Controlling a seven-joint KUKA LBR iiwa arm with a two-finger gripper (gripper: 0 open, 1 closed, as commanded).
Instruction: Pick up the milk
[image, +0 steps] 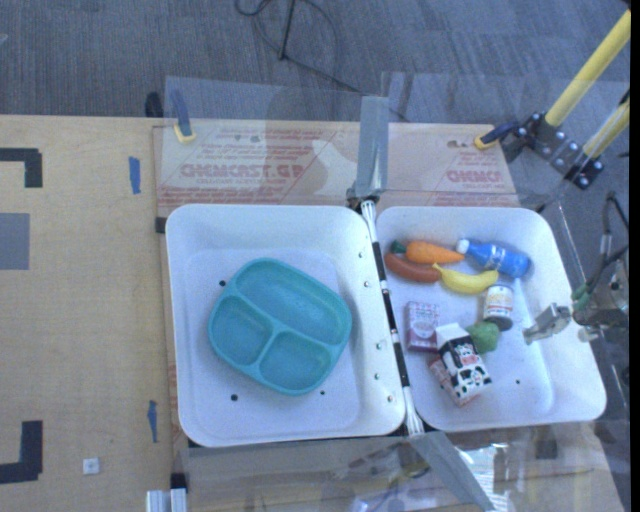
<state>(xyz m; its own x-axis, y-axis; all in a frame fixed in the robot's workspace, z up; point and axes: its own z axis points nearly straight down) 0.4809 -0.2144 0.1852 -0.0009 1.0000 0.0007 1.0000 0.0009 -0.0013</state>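
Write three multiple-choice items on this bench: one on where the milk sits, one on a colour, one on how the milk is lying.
1. Where is the milk carton?
A. right bin
B. left bin
C. on the bench

2. What colour is the divided plate?
A. red
B. teal
C. yellow

3. How is the milk carton lying?
A. held in the claw
B. stacked on the plate
C. lying in the bin, apart from the claw

Answers: 1 A, it lies near the front of the right bin. 2 B, the plate in the left bin is teal. 3 C, the claw is at the bin's right edge, apart from the carton.
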